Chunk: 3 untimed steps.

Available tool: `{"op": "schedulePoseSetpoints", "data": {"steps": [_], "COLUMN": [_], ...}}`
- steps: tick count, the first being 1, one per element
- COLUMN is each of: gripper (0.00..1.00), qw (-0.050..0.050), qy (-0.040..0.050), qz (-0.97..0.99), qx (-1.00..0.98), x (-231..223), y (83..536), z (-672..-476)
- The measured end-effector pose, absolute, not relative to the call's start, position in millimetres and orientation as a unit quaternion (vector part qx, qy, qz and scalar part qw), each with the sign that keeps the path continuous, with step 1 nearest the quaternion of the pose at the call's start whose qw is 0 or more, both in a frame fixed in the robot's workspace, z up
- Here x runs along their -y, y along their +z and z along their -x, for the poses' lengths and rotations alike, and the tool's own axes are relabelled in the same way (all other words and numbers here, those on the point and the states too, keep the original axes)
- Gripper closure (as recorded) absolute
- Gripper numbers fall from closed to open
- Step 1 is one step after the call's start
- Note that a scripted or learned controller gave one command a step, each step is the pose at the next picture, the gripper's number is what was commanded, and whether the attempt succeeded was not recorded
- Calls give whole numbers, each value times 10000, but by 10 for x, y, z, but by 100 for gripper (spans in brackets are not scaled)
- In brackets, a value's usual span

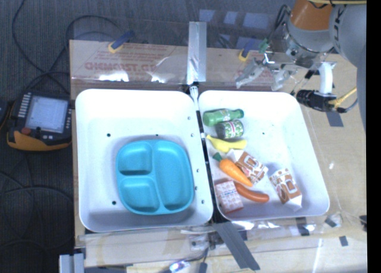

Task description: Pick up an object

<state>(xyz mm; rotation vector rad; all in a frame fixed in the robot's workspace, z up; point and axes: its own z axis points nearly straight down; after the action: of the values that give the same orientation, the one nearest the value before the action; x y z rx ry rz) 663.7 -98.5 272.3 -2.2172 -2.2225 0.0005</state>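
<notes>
My gripper (266, 77) hangs above the far rim of the right bin (309, 146), open, with nothing between its fingers. Below it in that bin lie a green bottle (222, 115), a dark green can (230, 129), a yellow banana (227, 143), an orange carrot (235, 172), a red sausage (252, 194) and three small snack packets (250, 167) (284, 185) (228, 195). All of them sit apart from the gripper, toward the bin's left and front.
The left bin (95, 117) holds a blue divided plate (155, 176). A handheld pendant (38, 120) lies left of the bins. Cardboard (137, 60) and tape line the far edge, and cables run near the arm at right.
</notes>
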Motion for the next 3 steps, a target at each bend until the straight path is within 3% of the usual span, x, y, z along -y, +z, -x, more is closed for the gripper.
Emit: {"op": "schedulePoseSetpoints", "data": {"steps": [1, 2, 3], "gripper": [0, 0, 100], "qw": [17, 11, 14], "qy": [12, -10, -17], "qz": [6919, 5323, 5325], "qx": [7220, 8466, 8464], "x": [1050, 992, 990], "y": [2153, 968, 1068], "z": [-5651, -5349, -5353]}}
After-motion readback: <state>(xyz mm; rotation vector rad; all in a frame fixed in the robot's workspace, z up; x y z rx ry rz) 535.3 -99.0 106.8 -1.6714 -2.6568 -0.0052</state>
